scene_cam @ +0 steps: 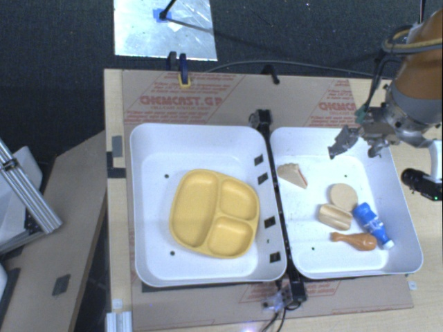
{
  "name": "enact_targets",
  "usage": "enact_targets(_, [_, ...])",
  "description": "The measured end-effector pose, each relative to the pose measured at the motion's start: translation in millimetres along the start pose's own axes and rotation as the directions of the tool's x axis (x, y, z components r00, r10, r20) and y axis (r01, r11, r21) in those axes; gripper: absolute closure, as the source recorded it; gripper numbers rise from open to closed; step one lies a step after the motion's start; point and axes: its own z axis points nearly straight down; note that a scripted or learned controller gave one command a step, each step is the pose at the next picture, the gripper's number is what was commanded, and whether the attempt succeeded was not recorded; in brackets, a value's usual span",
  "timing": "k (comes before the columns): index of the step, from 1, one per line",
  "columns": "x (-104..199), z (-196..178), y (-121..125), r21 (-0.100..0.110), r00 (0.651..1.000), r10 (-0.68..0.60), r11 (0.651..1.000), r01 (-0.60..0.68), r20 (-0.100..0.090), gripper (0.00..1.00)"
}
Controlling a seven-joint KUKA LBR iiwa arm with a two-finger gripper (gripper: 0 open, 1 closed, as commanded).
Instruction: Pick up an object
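the gripper [356, 142] hangs over the far edge of the right bin [408, 220], its two fingers spread apart with nothing between them. the food pieces lie nearer the front: a wedge of bread [293, 175] down and left of the gripper, then a round biscuit [342, 196], a bread roll [335, 216], a blue bottle [372, 223] and a drumstick [354, 240] bunched close together. bare floor lies around the wedge. the left bin [149, 185] holds a yellow divided plate [214, 213].
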Motion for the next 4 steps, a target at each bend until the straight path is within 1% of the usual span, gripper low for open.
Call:
enact_targets(1, [0, -7, 2, -0.011, 1.0, -0.002, 1.0, 0.002, 0.001, 0.0])
enact_targets(2, [0, 55, -1, -0.007, 1.0, 0.0, 1.0, 0.0, 0.0, 0.0])
enact_targets(3, [-7, 101, -5, -0.009, 1.0, 0.0, 1.0, 0.0, 0.001, 0.0])
enact_targets(4, [-2, 162, -6, -0.006, 1.0, -0.001, 1.0, 0.001, 0.0, 0.0])
